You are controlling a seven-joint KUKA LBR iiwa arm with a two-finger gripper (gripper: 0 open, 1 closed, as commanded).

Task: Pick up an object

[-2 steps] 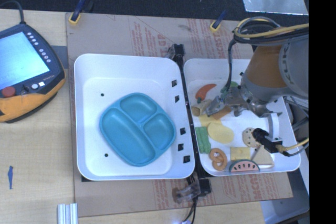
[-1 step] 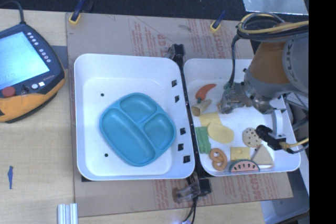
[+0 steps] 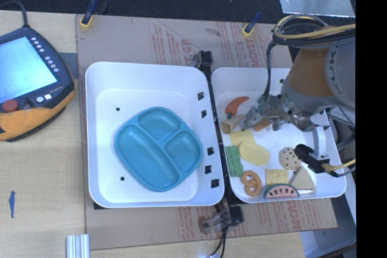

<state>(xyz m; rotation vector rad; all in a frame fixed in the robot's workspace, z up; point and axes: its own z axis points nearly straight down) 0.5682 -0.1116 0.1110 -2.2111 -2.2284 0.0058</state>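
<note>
The right bin (image 3: 338, 190) holds several toy foods: a red-orange sausage (image 3: 237, 104), a tan lump (image 3: 225, 127), a pale yellow slice (image 3: 255, 154), a green strip (image 3: 233, 160), a pretzel (image 3: 250, 183), a watermelon slice (image 3: 282, 193), a cheese block (image 3: 277, 176) and a speckled cookie (image 3: 289, 158). My gripper (image 3: 259, 120) is low in this bin's upper middle, just right of the sausage and the tan lump. A small orange-brown piece (image 3: 260, 125) shows right under it. The arm's body hides the bin's upper right part.
The left bin (image 3: 100, 130) contains a blue divided plate (image 3: 158, 148). A tablet-like pendant (image 3: 27, 78) lies on the bench at far left. Black clips (image 3: 205, 60) join the bins along the middle wall. Cables (image 3: 314, 157) hang from the wrist over the right bin.
</note>
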